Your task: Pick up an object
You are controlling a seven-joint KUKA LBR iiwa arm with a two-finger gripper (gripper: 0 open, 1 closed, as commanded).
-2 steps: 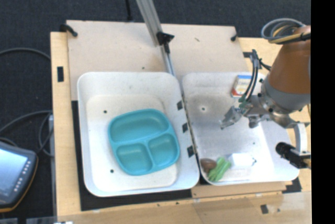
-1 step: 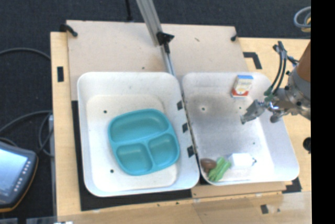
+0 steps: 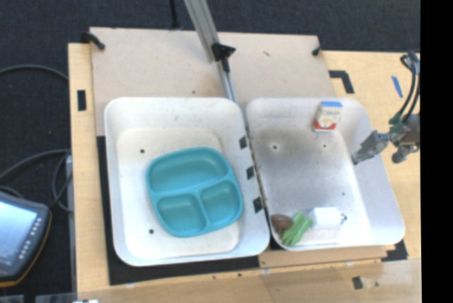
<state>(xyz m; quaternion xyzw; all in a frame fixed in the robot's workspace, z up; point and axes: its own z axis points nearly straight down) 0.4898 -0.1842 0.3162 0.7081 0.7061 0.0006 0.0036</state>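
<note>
In the right bin (image 3: 368, 213) a small white carton with a red and blue label (image 3: 327, 115) stands near the far wall. Along the near wall lie a brown lump (image 3: 281, 221), a green piece (image 3: 299, 229) leaning against it, and a white block (image 3: 326, 216). My gripper (image 3: 383, 150) hangs over the right bin's right rim, well to the right of the carton and above the near group. Its fingers are spread open with nothing between them.
The left bin (image 3: 124, 124) holds a teal divided plate (image 3: 194, 190). A slanted metal rail (image 3: 195, 1) rises from behind the bins where they meet. Cables hang at the right near the gripper.
</note>
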